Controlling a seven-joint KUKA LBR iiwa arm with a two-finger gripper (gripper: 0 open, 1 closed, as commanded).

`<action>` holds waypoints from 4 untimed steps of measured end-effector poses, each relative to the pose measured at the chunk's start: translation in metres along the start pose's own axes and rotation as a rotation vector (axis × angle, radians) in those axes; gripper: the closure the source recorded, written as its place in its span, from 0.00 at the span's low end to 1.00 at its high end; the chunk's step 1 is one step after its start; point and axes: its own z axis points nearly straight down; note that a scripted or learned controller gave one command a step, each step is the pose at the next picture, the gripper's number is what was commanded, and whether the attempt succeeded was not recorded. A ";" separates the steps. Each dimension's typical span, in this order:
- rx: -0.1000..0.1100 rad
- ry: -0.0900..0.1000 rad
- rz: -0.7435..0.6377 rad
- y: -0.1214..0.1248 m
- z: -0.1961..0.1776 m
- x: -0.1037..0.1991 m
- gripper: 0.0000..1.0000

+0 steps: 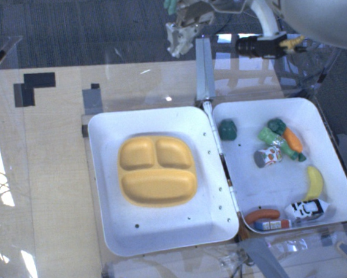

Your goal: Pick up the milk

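While jaws (178,33) hang above bench, grip state unclear | milk (306,209) well apart, right bin's (331,143) near corner

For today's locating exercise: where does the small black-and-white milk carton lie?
The small black-and-white milk carton lies on its side in the right white bin's near right corner, just below the yellow banana.

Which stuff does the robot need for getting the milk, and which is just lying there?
For the job:
milk carton, lying in the right bin
gripper, up beyond the bins

Just lying about:
yellow tray in the left bin
banana
carrot
hot dog
small can
green lump
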 end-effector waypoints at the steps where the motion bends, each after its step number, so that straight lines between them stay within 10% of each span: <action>1: -0.001 0.001 -0.057 0.025 -0.001 0.053 1.00; 4: -0.002 0.000 -0.147 0.029 -0.002 0.062 1.00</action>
